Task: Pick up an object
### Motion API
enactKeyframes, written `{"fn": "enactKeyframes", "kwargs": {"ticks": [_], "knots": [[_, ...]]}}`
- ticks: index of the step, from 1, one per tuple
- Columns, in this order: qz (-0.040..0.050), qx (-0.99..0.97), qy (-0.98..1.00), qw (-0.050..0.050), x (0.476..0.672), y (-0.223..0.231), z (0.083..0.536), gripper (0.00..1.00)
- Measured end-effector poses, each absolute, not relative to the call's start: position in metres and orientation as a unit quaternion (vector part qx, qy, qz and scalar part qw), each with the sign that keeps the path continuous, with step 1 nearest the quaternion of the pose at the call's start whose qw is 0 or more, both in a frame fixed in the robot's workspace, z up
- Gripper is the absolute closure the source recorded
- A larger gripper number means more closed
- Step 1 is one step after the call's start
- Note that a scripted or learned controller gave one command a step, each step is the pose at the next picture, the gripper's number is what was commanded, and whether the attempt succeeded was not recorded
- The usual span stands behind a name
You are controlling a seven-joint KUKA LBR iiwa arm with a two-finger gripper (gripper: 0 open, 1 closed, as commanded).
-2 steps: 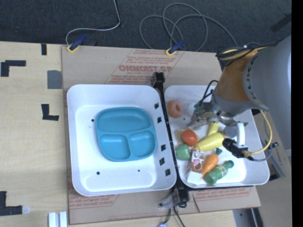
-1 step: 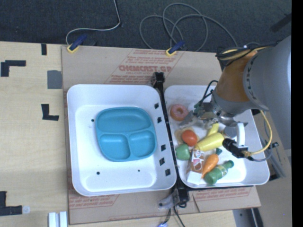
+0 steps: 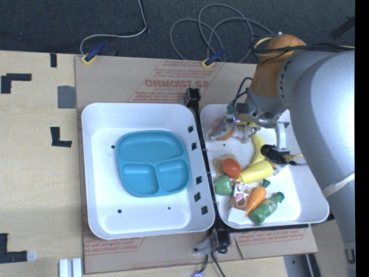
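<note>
The yellow banana (image 3: 257, 145) is laid in the right bin (image 3: 308, 209) with its long axis running from 12 to 6 o'clock. A yellow bottle (image 3: 257, 169) is pointed from 2 to 8 o'clock, and the carrot (image 3: 256, 198) and green bottle (image 3: 266, 208) are slanted alike. A red tomato (image 3: 230, 167), a green pepper (image 3: 222, 184) and a small carton (image 3: 240, 195) are crowded beside them, near the bin's 9 o'clock wall; bare floor is seen towards 3 o'clock. The gripper (image 3: 233, 122) is lowered at the bin's 11 o'clock corner; how far it is spread cannot be told. A blue divided plate (image 3: 153, 161) is held in the left bin (image 3: 98, 120).
</note>
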State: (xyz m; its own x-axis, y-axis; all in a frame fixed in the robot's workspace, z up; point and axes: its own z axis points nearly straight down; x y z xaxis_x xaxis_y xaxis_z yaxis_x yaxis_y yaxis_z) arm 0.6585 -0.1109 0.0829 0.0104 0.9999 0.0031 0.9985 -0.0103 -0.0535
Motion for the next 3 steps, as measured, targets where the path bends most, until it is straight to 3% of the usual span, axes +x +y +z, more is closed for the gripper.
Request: {"fn": "enactKeyframes", "kwargs": {"ticks": [3], "knots": [[0.0204, -0.712, -0.702, 0.016, 0.6582, -0.1063, 0.0828, 0.00]]}}
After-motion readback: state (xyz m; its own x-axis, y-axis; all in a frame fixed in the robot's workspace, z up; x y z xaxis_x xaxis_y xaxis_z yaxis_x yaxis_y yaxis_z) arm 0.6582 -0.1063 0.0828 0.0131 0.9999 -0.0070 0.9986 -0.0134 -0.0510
